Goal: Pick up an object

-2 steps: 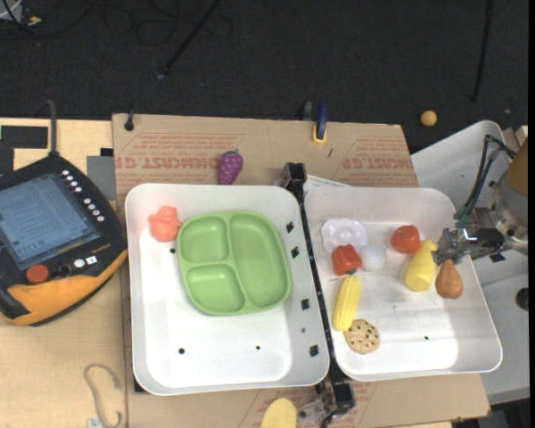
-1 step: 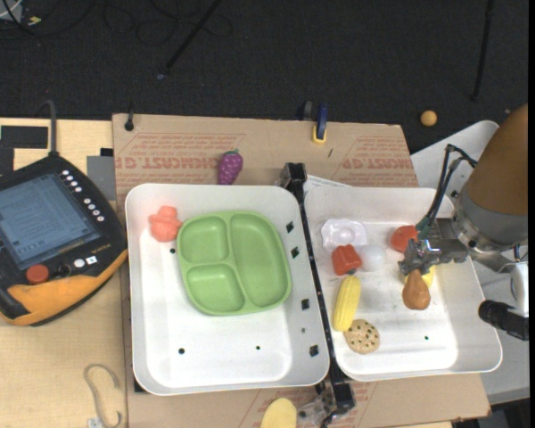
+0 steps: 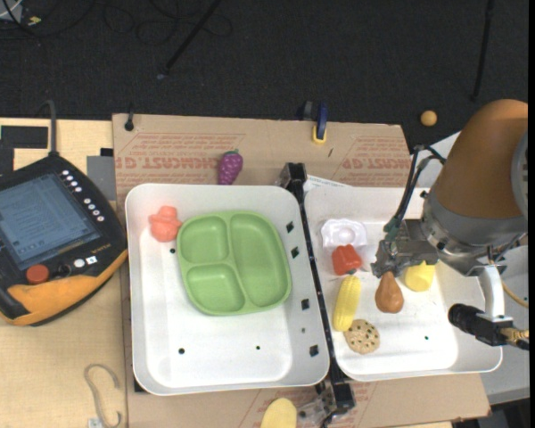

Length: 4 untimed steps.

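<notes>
Your end effector [image 3: 394, 261] sits low over the right bin [image 3: 432, 350], at centre right of the frame, directly above a brown pear-shaped piece [image 3: 390, 294]. You cannot tell from this slant how far it is open, and nothing shows as gripped.

The pear looks like the likely target, and it is crowded: a yellow lump [image 3: 418, 277] touches its right side, a red piece [image 3: 345, 260] and a corn cob [image 3: 347, 302] lie just to its left, and a cookie [image 3: 363, 336] sits below.

If the descent is off, expect the tool to land on the yellow lump or push the rounded pear aside. Closing could also catch two pieces at once and drop both on the lift.
</notes>
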### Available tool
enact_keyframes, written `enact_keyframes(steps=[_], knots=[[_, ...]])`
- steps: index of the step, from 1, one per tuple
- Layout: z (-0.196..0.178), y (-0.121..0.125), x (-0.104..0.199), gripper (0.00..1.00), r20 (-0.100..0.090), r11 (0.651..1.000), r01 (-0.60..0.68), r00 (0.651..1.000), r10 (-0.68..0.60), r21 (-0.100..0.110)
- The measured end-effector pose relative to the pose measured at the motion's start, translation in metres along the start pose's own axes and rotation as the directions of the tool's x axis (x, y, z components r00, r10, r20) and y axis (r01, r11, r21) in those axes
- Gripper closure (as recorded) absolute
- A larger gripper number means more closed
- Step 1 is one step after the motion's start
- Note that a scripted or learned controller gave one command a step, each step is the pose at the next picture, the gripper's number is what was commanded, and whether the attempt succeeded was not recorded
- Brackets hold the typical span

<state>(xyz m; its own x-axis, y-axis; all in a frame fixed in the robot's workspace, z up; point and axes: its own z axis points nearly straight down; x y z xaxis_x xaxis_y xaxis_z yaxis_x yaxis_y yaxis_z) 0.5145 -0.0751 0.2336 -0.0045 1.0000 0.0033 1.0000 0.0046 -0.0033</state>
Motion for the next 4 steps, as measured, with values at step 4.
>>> enact_keyframes(steps=[4], knots=[[0.016, -0.014, 0.025, 1.00, 0.002, 1.000, -0.004, 1.000, 0.004, 0.001]])
